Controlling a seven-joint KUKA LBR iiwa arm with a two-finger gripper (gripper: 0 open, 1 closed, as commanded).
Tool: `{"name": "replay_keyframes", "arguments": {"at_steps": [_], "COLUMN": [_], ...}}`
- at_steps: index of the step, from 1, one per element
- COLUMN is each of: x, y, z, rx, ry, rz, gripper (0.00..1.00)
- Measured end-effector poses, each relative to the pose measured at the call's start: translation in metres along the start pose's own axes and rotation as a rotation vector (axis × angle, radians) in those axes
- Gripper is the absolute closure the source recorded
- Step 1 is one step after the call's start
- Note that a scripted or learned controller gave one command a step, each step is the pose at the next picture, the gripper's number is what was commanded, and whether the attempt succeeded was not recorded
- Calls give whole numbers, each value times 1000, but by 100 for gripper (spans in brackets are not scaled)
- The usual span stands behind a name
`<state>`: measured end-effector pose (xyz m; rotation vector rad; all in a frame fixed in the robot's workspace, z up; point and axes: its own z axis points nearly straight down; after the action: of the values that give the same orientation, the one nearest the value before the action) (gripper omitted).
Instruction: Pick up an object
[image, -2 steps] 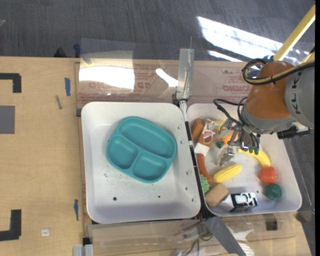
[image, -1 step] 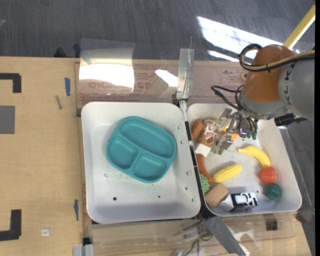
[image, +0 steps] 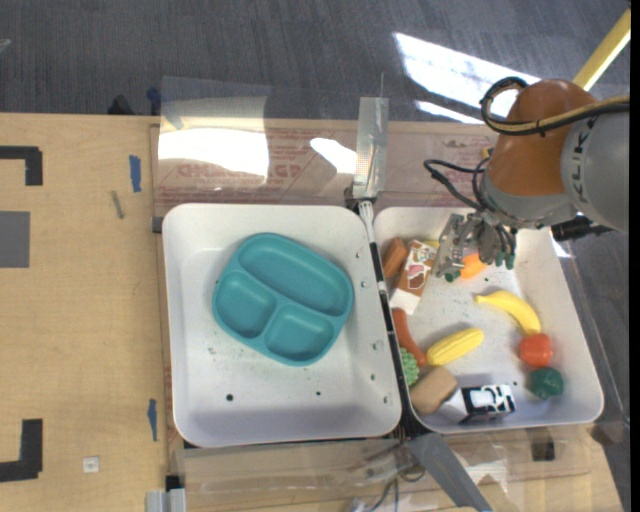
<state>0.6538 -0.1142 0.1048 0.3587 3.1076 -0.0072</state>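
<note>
My gripper (image: 474, 246) hangs low over the back of the right bin (image: 575, 330), right above a small orange piece (image: 472, 267) that peeks out beneath it. Whether it touches that piece is unclear. Close to its left lie a brown sausage (image: 393, 258) and a small printed box (image: 420, 266). A yellow banana (image: 511, 308) lies just in front of it. Nearer the front are a corn cob (image: 455, 346), a red tomato (image: 535, 348), a dark green vegetable (image: 546, 381), a bread roll (image: 432, 388) and a black and white toy car (image: 487, 399).
The left bin (image: 190, 380) holds a teal divided plate (image: 285, 298). A carrot (image: 403, 328) and a green leafy piece (image: 410, 368) lie along the right bin's left wall. A clear upright divider (image: 371, 150) stands behind the bins. The arm's orange band (image: 535, 135) is above the gripper.
</note>
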Motion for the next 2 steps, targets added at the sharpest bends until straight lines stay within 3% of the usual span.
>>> {"name": "replay_keyframes", "arguments": {"at_steps": [1, 2], "x": [14, 17], "y": [47, 44], "z": [-149, -140], "rx": [-8, -4], "ry": [-10, 7], "rz": [47, 50], "gripper": [100, 0]}}
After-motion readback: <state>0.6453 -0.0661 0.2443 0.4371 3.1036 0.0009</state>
